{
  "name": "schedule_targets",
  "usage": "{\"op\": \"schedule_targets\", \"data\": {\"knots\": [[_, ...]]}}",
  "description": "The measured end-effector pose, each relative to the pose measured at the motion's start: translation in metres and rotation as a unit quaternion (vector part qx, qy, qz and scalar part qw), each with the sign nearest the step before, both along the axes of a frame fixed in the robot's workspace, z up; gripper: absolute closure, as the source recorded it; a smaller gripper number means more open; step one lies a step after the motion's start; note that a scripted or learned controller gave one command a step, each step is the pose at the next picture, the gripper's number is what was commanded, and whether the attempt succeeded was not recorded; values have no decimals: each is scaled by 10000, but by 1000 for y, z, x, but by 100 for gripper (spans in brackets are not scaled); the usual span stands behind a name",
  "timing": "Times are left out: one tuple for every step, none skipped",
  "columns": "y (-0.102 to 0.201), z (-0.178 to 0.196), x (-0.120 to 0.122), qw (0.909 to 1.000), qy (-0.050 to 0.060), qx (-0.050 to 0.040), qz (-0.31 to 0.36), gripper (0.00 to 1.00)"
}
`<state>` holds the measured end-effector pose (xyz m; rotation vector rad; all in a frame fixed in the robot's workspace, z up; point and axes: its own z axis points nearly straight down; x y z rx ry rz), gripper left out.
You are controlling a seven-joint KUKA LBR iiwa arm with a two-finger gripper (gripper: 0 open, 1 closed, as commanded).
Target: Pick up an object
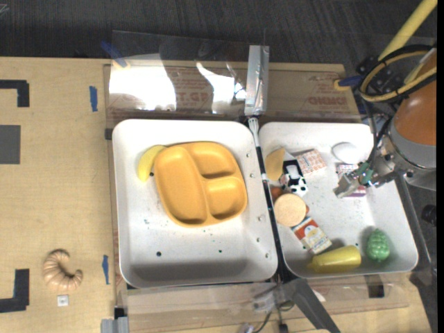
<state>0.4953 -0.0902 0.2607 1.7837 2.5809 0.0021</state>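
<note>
Two white bins sit on the desk — the pincer (355, 180) hangs over the right bin (401, 207). Whether it grips anything, I cannot tell. Below it lie a green object (377, 245) and yellow object (336, 257) — well apart.

Smooth, shiny plastic is seen in the orange tray (198, 182). Left of it, the bench (48, 186) looks like matt wood.

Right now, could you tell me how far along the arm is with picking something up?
Nothing looks picked yet. The tool is low over the right bin, near its right wall, with no item visibly gripped. The green object and yellow piece lie untouched. Grasping and lifting remain.
</note>
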Motion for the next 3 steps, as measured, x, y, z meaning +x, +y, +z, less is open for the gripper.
{"op": "schedule_targets", "data": {"knots": [[-24,-77,-16,9942,38,14,-1075,100],[-53,6,-15,9999,-10,-3,-156,100],[-14,11,-15,9626,9,-1,2708,100]]}}
